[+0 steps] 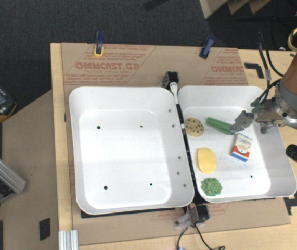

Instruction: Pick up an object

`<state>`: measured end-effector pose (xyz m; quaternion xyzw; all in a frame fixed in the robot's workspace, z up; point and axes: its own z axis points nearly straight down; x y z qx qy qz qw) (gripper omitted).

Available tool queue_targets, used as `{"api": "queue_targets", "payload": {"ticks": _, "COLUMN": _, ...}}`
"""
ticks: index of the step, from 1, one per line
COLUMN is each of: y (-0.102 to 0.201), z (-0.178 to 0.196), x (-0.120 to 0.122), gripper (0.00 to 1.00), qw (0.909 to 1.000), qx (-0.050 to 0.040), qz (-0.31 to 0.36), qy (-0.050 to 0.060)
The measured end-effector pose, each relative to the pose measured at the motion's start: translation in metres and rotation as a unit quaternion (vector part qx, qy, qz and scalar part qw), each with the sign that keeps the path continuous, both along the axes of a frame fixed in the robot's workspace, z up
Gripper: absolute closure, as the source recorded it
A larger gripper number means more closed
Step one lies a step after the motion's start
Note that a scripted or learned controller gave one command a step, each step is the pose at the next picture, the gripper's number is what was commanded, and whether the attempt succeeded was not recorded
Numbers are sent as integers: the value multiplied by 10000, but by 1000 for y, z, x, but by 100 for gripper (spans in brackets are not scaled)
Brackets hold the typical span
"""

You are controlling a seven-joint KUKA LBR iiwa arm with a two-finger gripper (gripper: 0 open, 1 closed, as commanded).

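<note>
Gripper (240, 123) position: low over the right-hand shallow white bin (273, 184), at its upper middle, reached in from the right. Finger state cannot be determined. The fingertip region sits just beside the right end of the green elongated plastic piece (218, 125); contact cannot be confirmed. Just below the gripper lies the small white carton with red and blue print (241, 147). Also in this bin: round speckled tan cookie (194, 126), yellow oval piece (207, 160), green bumpy round piece (211, 186).
</note>
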<state>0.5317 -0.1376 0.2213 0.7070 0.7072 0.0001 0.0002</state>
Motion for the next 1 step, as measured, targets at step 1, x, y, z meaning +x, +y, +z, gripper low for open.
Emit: {"api": "queue_targets", "payload": {"ticks": 1, "y": -75, "z": -39, "x": -44, "gripper": 0, "qw": 10000, "qx": -2, "qz": -45, "qy": 36}}
